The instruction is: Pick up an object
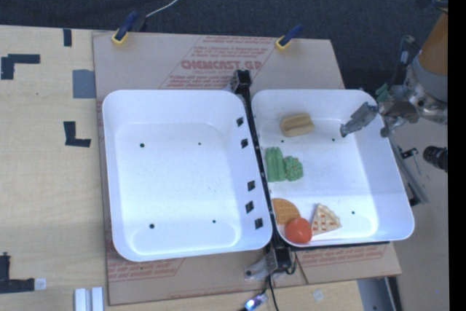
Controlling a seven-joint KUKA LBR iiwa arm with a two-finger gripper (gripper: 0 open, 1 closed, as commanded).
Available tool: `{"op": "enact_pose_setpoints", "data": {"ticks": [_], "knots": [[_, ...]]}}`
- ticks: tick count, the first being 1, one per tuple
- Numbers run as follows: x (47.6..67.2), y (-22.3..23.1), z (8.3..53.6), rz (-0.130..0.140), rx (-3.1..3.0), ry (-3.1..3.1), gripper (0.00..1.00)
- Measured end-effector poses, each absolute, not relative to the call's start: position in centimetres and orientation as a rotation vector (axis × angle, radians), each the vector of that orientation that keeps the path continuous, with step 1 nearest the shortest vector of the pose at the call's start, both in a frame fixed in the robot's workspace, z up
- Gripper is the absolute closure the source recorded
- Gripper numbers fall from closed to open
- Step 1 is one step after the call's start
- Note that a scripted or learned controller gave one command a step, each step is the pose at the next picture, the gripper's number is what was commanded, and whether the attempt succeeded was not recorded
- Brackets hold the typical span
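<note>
Pale bench (44, 178) with brown cardboard sheet (218, 65) beneath two white bins (175, 175) (364, 178) side by side.

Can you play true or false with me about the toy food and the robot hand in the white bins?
1. The green toy lies in the right bin. True.
2. The hand holds the tan bread piece. False: the bread lies in the bin, apart from the hand.
3. The red tomato sits at the near edge of the right bin. True.
4. The waffle slice lies in the left bin. False: it lies in the right bin, beside the tomato.
</note>
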State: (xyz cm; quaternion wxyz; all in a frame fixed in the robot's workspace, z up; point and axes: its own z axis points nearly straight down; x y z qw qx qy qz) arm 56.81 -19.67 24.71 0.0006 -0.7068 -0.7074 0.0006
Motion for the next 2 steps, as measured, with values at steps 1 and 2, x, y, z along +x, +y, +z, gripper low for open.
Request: {"op": "enact_pose_setpoints", "data": {"ticks": [1, 2], "knots": [[56.6, -22.6, 36.4, -0.006, -2.231, -2.231, 0.0], [48.1, -22.6, 49.8, -0.01, -2.237, -2.23, 0.0]]}}
